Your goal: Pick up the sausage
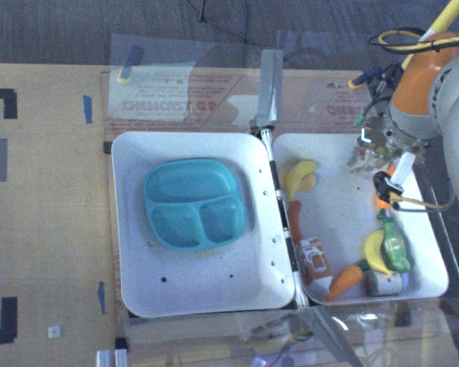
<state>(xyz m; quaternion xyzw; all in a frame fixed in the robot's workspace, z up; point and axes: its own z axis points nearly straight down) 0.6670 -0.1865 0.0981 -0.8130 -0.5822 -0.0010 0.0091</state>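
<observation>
1. Camera view is giving me both bins on the desk [46, 205], and I'm reading the task as barely started: the sausage [294, 220] is lying untouched in the right bin [432, 270], tight against that bin's left wall, just beside the divider between the two bins.

2. I'm watching the gripper [367, 157] hovering over the far right part of the same bin, well apart from the sausage. Nothing is sitting in it that I can make out. As for the fingers, I cannot tell whether they are apart or together; cables and the wrist are cluttering that spot.

3. So what's left, as I'm judging it: crossing the bin to the left wall, coming down, closing, lifting. That is all of the pick.

4. The sausage is lying flat, its long axis running nearly parallel to the divider, from far to near in the picture, with a slight lean. Its far end is sitting just below a yellow banana [300, 176]; its near end is touching or almost touching a small brown carton [315, 260].

5. I'm noting the left bin [130, 281] is holding a blue divided plate [193, 203]; it has no part in this job.
</observation>
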